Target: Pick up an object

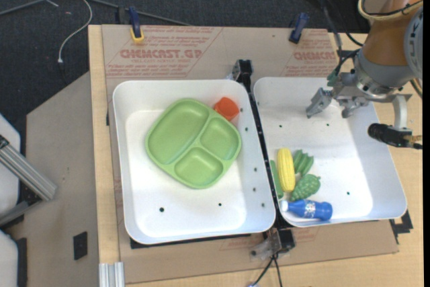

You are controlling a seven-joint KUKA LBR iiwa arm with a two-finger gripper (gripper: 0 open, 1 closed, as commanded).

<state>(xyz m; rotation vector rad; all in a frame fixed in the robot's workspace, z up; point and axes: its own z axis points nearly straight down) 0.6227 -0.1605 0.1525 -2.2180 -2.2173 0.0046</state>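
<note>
Two white bins sit side by side on the counter (pixel 107 144). Landmark: the right bin (pixel 376 178). Above its far half hangs the gripper (pixel 334 107), fingers spread apart and nothing between them. At its near left corner lie a yellow corn cob (pixel 285 169), a green leafy toy (pixel 306 183), perhaps two pieces, and a blue bottle (pixel 312 210). Left of it, the other bin (pixel 175 215) holds a green divided plate (pixel 193 142) with an orange object (pixel 227 107) touching the plate's far edge.

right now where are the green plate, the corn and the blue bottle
green plate (pixel 193 142), camera view, on the ridge where its three compartments meet
corn (pixel 285 169), camera view, middle of the yellow cob
blue bottle (pixel 311 210), camera view, middle of its blue body
</note>
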